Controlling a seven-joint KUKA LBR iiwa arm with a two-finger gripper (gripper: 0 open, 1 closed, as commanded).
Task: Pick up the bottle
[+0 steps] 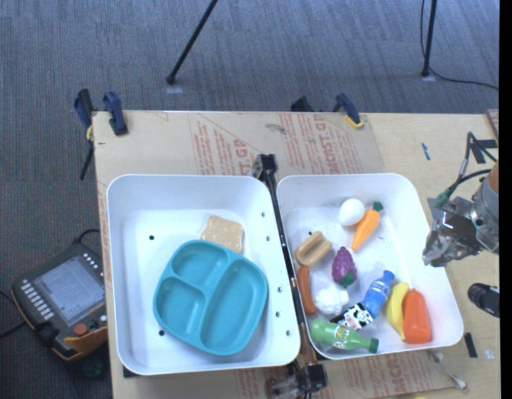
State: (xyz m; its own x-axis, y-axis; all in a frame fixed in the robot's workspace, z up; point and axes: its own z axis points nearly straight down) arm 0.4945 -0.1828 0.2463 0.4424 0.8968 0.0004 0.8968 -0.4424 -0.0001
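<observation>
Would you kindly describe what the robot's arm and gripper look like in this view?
The gripper is a grey metal assembly with dark fittings at the right bin's edge. Thin dark cables loop above it, and an orange band shows on the grey arm.

floor: grey carpet (90, 32); stand legs (194, 32); bench: brown board (198, 144)

Green bottle (344, 336) hemmed by toys (353, 315)
</observation>
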